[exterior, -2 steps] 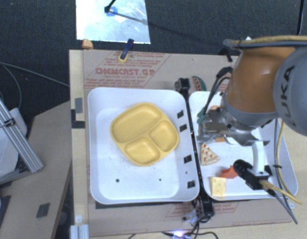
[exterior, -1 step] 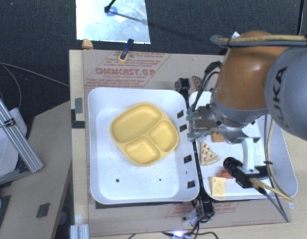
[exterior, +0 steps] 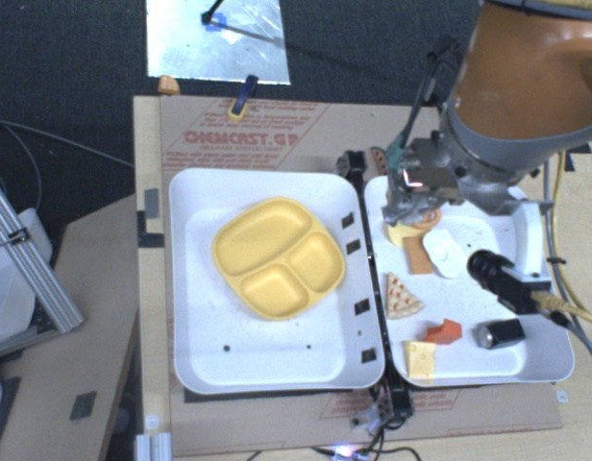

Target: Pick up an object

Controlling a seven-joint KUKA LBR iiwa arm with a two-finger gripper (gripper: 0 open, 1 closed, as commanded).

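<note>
At the left of the frame, the shallow white left bin (exterior: 195, 221) holds a yellow three-compartment plastic plate (exterior: 277, 257), which we judge too broad to be a good target. Moving right past the divide, the jaws hang over the upper left corner of the shallow white right bin (exterior: 554, 355), just above a small pale-yellow flat piece (exterior: 400, 233). We cannot tell whether the jaws are spread or pressed together. We take that piece as the thing to lift. To do it well, we would descend straight onto its middle and close across its narrow side, keeping clear of the bin wall and the white rounded lump (exterior: 446, 254) just to its right. Its long axis seems to run upper left to lower right, though too much is covered to be sure. Lower down, a triangular toy pizza slice (exterior: 403, 299) points its tip toward the top of the frame.
</note>
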